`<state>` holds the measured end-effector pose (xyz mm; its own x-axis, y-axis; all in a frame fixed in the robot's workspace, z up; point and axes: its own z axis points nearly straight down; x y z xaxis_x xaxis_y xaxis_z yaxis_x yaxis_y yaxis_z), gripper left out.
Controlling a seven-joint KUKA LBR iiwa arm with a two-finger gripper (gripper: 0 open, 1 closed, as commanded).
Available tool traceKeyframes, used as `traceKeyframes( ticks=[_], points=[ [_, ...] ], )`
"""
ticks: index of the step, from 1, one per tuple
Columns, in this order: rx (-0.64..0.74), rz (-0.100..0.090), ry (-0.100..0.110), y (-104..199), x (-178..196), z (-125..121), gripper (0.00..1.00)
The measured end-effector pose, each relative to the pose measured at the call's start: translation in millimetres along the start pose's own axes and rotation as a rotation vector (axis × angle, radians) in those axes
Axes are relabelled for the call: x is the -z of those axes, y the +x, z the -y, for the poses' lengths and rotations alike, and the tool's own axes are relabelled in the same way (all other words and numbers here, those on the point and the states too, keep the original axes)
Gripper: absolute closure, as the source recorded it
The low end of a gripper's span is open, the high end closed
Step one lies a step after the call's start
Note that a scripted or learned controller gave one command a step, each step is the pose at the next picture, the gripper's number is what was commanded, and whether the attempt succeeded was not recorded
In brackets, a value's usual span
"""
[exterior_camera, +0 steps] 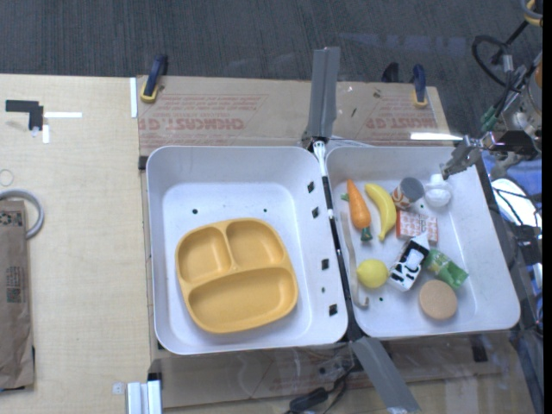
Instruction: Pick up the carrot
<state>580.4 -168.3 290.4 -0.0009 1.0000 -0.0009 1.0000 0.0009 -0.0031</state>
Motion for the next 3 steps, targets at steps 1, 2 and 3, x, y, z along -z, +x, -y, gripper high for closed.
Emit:
traceKeyframes(
  ticks=[1,2,3],
  points=[
    [-0.079,0.000,0.001,39.2,-52.0,38.2,0.00],
    [0.298,-0.001,0.000,97.5,-100.1,103.1,0.00],
    [0.495,0.001,-0.004,90.0,-86.5,47.3,0.00]
  ],
)
